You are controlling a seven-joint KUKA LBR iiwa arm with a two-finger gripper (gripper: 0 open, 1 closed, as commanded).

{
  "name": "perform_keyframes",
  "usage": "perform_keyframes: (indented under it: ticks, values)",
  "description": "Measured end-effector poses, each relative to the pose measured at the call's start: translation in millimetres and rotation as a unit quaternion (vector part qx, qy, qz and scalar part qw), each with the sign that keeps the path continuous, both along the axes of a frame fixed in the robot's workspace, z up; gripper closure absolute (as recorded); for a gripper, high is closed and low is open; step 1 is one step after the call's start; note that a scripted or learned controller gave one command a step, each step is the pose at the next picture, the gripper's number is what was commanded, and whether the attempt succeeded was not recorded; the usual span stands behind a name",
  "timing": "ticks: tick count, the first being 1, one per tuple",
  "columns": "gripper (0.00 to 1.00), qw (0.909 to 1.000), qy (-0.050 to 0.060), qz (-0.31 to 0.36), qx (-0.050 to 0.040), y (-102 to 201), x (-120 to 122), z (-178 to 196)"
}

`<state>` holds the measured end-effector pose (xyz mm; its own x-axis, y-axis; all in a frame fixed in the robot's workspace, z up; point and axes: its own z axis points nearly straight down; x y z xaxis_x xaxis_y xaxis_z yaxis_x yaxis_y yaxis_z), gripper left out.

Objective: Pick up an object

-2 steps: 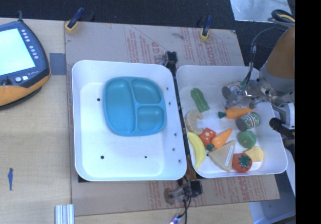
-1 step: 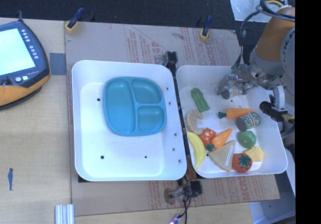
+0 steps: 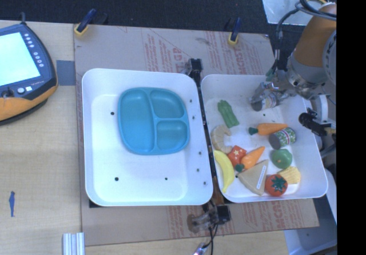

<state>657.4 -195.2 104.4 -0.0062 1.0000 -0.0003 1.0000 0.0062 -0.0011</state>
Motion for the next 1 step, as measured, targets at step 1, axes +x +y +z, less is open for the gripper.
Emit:
perform_keyframes:
  ticks: [1]
  values:
    - [1.00,1.0000,0.000,-0.001,0.0004,36.5,-28.3,96.7]
